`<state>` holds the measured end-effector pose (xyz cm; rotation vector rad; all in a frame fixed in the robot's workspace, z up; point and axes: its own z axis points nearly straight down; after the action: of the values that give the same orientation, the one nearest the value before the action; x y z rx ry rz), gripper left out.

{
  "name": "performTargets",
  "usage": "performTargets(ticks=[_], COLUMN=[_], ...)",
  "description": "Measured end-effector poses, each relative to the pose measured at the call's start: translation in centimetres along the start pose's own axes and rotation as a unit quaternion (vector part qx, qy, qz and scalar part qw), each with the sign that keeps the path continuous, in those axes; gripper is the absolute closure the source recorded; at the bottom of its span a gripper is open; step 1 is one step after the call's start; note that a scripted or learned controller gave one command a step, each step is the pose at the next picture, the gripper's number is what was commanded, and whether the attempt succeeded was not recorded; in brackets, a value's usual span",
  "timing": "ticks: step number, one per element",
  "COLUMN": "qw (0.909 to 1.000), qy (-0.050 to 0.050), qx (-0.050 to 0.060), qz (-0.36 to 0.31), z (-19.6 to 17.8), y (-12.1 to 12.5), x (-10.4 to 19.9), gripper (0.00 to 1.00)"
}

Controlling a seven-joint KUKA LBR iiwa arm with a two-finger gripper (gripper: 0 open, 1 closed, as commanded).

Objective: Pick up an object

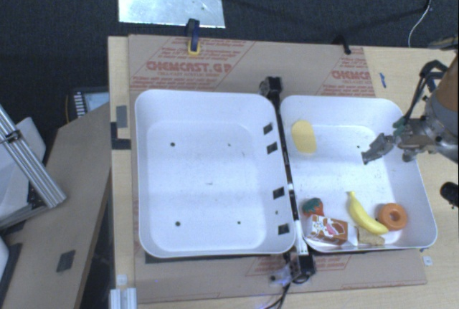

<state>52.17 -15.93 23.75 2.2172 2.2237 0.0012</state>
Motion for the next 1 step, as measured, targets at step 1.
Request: performTargets(ticks=[1], qw=[1.0], qy=[0.0], qx=[0.0], qz=[-0.002], z=[8.42], y=[6.94], x=[-1.38], gripper=[0.0])
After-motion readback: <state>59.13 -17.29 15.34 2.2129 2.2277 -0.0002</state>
